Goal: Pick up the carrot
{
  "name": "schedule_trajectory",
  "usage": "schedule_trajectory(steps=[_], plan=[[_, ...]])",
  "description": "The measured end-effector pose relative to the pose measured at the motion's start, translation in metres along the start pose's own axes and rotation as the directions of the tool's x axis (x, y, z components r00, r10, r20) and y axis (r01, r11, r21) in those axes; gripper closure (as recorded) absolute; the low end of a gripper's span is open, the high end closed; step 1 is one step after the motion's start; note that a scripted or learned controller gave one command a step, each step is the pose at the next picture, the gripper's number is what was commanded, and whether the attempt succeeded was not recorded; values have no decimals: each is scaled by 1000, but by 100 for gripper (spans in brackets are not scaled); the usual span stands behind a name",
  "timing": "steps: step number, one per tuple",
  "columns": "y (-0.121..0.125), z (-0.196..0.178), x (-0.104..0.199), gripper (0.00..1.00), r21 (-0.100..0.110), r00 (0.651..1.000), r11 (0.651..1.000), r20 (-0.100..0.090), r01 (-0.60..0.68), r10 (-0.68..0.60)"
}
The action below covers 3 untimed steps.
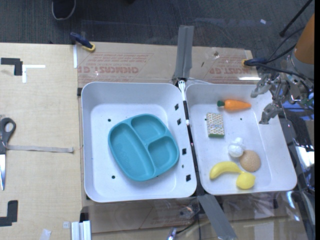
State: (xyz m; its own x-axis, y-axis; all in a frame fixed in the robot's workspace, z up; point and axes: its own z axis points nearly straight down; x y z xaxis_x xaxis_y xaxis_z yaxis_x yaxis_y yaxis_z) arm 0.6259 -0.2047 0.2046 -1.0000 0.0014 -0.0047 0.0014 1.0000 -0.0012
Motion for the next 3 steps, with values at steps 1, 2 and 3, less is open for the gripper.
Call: schedule_trajectory(steps=[1,2,3], plan=[[-3,110,-32,0,1,1000,1000,2,-22,22],[-2,99,-34,100,3,1000,1000,9,-18,18],[-1,99,-34,0,3,1000,1000,9,-19,19]])
